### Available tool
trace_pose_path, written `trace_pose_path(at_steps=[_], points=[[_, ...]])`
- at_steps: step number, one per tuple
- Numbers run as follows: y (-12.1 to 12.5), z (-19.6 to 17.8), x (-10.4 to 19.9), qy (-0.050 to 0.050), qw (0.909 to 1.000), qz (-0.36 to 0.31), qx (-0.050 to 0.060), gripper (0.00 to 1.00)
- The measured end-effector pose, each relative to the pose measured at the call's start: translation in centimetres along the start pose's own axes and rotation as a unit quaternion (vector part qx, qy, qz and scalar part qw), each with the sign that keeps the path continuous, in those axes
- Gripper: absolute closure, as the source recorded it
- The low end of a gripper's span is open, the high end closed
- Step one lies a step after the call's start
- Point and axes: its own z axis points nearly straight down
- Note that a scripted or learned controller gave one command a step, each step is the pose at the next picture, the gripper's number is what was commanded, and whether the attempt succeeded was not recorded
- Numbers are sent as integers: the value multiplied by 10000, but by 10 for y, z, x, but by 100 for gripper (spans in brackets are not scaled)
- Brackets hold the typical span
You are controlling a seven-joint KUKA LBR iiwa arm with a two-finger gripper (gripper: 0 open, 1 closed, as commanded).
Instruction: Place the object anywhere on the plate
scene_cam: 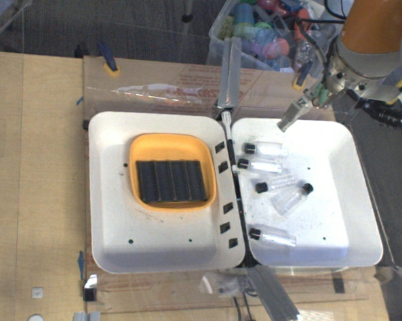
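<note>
Clear plastic vials (pixel 274 188) with black caps lie scattered in the right bin (pixel 333 225), awaiting pickup; the orange plate (pixel 142 149), carrying a black ribbed tray (pixel 171 182), sits in the left bin (pixel 109 219). The gripper (pixel 293 116) hovers at upper right, apparently carrying nothing

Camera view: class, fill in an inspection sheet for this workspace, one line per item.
Surface: wooden bench bearing left bin and right bin, side by side.
Job's things: orange plate in left bin, carrying a black ribbed block; five clear vials with black caps in right bin.
Clutter: tape strips at front edge.
Grippers: gripper above the right bin's far edge.
Cables: black cable at front.
Surroundings: tub of coloured items behind.
</note>
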Motion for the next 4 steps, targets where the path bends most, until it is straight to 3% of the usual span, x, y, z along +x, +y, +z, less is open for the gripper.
trace_pose_path(at_steps=[1,2,3,4], points=[[2,-50,5,-2,9955,-945,-7,100],[0,-42,10,25,9900,-1413,12,100],[-27,-116,-18,-14,9544,-2985,-16,100],[-30,-123,-27,-18,9172,-3985,-18,100]])
